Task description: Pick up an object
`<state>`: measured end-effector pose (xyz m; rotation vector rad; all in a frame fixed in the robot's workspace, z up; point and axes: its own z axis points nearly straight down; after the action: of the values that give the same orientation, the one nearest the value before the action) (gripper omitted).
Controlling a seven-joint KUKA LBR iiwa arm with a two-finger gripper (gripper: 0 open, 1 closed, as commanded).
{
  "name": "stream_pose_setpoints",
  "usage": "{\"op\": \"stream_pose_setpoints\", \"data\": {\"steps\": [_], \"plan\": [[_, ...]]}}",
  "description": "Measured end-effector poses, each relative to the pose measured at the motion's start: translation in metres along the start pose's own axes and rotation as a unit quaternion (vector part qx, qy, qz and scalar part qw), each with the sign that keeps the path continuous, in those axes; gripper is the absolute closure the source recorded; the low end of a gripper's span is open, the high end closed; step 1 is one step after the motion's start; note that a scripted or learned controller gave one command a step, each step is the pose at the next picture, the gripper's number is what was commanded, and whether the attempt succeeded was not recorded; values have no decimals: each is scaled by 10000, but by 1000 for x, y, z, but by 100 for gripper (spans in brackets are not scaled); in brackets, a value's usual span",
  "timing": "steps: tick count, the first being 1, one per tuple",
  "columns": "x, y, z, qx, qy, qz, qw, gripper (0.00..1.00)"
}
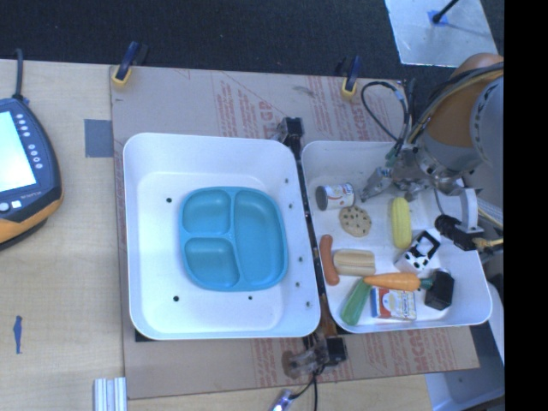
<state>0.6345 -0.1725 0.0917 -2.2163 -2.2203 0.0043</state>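
The right bin (462,315) holds several small items: a small can (336,196), a cookie (354,221), a yellow corn cob (401,221), a red sausage (327,259), a bread roll (354,261), a carrot (392,282), a green pickle (356,302), a small carton (394,304), a black-and-white block (419,251) and a black piece (439,289). My gripper (396,178) hangs over the bin's far part, just above the corn cob and right of the can. I see nothing held in it.
The left bin (145,229) carries a blue divided plate (233,236). A teach pendant (21,169) lies on the bench at far left. Clamps (127,65) pin the cardboard base. Cables (385,110) loop behind the right bin.
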Motion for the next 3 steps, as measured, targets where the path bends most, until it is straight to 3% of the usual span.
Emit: {"op": "stream_pose_setpoints", "data": {"steps": [1, 2, 3], "plan": [[-20, -36, 0, -10, -6, -8, 10000, 0], [-21, -35, -11, -5, -4, -16, 10000, 100], [40, -26, -1, -9, -7, -18, 10000, 100]]}}
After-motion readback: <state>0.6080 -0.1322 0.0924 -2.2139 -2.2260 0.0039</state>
